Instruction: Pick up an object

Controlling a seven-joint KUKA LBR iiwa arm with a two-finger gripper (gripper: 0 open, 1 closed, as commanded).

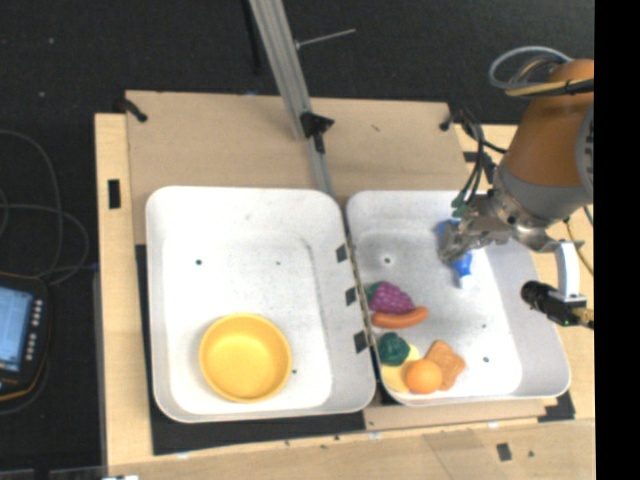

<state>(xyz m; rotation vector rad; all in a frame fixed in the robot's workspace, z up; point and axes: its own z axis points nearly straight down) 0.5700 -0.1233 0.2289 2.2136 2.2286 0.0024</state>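
While no writing is legible, the gripper (458, 240) — closed — pinches a blue object (462, 266).

Grey arm (545, 183) with a broad orange band, black cables, and a metallic hand (462, 240).

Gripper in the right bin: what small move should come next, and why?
Probably shift it toward the near left corner of the right bin before descending. The gripper sits over bare floor in the bin's far part, while the purple grapes, orange carrot and orange fruit lie clustered there.
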